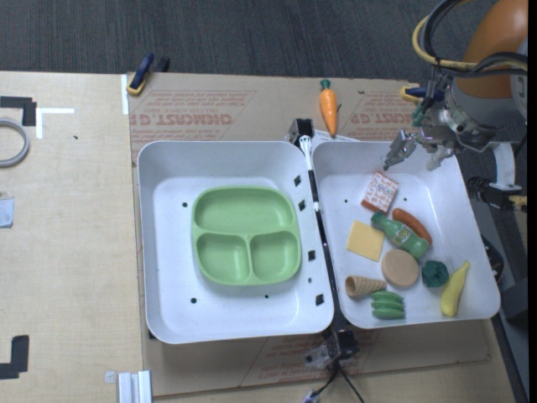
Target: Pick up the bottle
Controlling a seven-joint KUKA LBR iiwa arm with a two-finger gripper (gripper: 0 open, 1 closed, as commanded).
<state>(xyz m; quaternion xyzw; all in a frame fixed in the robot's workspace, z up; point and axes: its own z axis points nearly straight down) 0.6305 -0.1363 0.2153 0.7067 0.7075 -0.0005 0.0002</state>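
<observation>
The green bottle [401, 233] lies on its side on the floor of the right bin [470, 225], its narrow neck pointing up and to the left toward a small red-and-white packet [380, 192] that sits just beyond it. A red sausage [412, 222] lies touching the bottle along its upper right side, and a yellow cheese slice [365, 241] lies flat just to the bottle's left. Directly below the bottle is a round tan cookie [400, 269], close to or touching its base end; the view does not settle which. Further below the bottle, an ice cream cone [364, 287] and a green pea pod [388, 305] rest near the bin's front wall, while a dark green leafy vegetable [435, 273] and a yellow banana [454, 289] lie to the bottle's lower right. The gripper [416, 152] hangs well apart from the bottle, up and slightly right of it over the bin's far wall, its two fingers spread with nothing between them. Far to the bottle's left, the left bin [159, 225] holds a green divided plate [247, 235]. A toy carrot [327, 106] lies on the cardboard behind the bins, up and to the left of the bottle.
</observation>
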